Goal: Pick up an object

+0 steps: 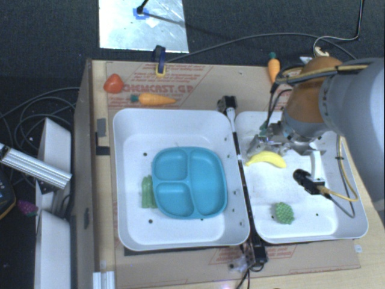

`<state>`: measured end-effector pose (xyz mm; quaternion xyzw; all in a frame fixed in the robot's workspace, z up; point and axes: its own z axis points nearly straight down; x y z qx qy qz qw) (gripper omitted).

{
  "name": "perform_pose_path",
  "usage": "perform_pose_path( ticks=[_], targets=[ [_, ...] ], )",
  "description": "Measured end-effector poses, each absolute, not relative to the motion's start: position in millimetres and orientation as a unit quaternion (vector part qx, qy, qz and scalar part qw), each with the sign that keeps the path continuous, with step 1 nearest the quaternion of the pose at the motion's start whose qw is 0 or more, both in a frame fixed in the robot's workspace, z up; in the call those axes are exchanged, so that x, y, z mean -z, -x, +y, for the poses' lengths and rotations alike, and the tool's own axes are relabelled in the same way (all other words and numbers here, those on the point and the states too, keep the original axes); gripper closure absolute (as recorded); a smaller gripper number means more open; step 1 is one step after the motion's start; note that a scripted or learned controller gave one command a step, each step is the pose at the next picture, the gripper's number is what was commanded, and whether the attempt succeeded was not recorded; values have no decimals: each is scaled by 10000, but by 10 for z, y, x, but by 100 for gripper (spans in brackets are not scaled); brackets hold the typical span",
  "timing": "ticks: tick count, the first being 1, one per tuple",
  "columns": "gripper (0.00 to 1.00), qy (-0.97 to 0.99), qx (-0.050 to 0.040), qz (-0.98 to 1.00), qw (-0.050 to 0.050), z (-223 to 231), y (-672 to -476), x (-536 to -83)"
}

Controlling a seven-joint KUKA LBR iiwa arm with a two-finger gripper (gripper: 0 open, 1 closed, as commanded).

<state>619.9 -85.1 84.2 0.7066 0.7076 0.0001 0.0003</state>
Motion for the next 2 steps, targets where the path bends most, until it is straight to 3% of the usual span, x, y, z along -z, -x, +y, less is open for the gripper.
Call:
perform_pose_path(
  ticks=[1,2],
  targets=[
    [100,-7064,-13,7078,15,-850,-6211,-956],
    [0,-7064,-13,7078,14,-850,-6210,-954]
  ],
)
